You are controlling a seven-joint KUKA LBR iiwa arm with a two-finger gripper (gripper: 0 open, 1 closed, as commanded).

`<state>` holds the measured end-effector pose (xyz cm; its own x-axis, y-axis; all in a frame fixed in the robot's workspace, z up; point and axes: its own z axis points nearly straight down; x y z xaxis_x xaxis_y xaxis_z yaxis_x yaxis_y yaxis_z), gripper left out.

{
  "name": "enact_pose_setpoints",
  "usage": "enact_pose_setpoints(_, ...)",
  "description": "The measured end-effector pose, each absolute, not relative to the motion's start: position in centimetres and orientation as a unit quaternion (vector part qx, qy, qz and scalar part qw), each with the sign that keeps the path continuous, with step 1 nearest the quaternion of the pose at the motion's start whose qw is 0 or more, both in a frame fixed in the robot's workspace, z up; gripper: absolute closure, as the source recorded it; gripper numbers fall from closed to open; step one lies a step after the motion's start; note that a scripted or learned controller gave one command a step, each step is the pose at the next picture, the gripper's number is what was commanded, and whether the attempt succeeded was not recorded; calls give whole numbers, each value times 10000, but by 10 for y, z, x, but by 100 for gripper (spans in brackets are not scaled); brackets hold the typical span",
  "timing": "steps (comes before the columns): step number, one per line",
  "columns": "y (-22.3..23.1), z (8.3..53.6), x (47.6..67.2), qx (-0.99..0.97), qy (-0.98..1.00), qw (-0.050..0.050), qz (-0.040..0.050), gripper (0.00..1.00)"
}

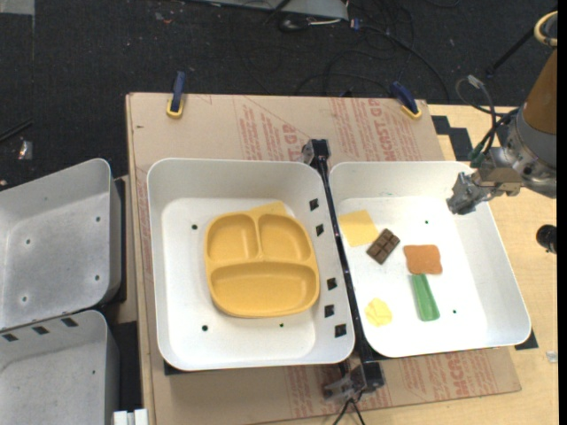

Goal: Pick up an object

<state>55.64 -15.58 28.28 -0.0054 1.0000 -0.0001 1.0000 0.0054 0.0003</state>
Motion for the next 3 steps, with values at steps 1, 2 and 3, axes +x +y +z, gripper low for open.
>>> enact_pose_setpoints(1, -106, 284, 567, 7044, 7098, 2, 3, 100)
enact_pose_setpoints(2, -57, 285, 575, 7049, 7093, 5, 3, 100)
enact_pose_setpoints(3, 0, 267, 591, 7050, 7092, 1, -3, 100)
